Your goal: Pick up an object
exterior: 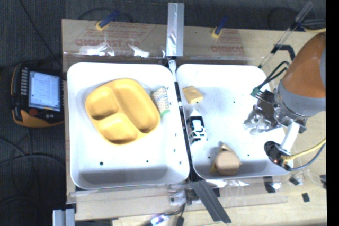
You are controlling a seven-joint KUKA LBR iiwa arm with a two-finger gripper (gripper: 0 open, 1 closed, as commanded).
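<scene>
In the right bin [228,74] lie a small yellow wedge [193,95] near the back left, a black-and-white printed piece [196,129] by the left wall, and a tan rounded lump [226,162] at the front. My gripper [258,123] hangs over the right side of that bin, well apart from all three, with nothing visible in it. The left bin [85,166] holds a yellow divided tray [122,109] and a small patterned packet [160,99] against its right wall.
A hand-held pendant with a lit screen [38,95] lies left of the bench. A clear sheet held by clips [108,21] runs along the back. Cables [304,153] trail off the arm at the right front.
</scene>
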